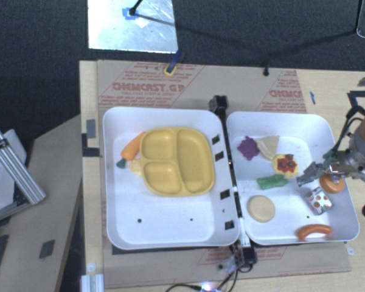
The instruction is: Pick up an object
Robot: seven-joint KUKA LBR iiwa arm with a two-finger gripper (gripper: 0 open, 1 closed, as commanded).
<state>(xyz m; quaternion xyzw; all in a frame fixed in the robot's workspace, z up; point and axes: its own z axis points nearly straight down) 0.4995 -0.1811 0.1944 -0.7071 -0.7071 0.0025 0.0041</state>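
- Starting nearest the camera, at the front edge of my right-hand shallow white bin, a curved orange-brown sausage lies by the front rim.
- Left of the sausage, a round pale beige cookie-like disc rests on the bin floor.
- A small white block with red dots sits just below my gripper, tilted.
- A small orange round piece lies just beside the block, right under my wrist.
- My gripper hangs low over the right side of this bin, pointing left; whether my fingers are spread or closed I cannot tell, and I see nothing between them.
- Left of my fingertips, a green elongated piece lies near a yellow slice with red topping.
- Farther back, a tan triangular wedge touches the slice, with a purple cluster just beside it.
- In the left shallow white bin, a yellow plastic divided plate sits at the centre.
- An orange carrot with a green tip leans against the plate's left edge.
- Beyond both bins, the bench carries a brown cardboard sheet with red print.
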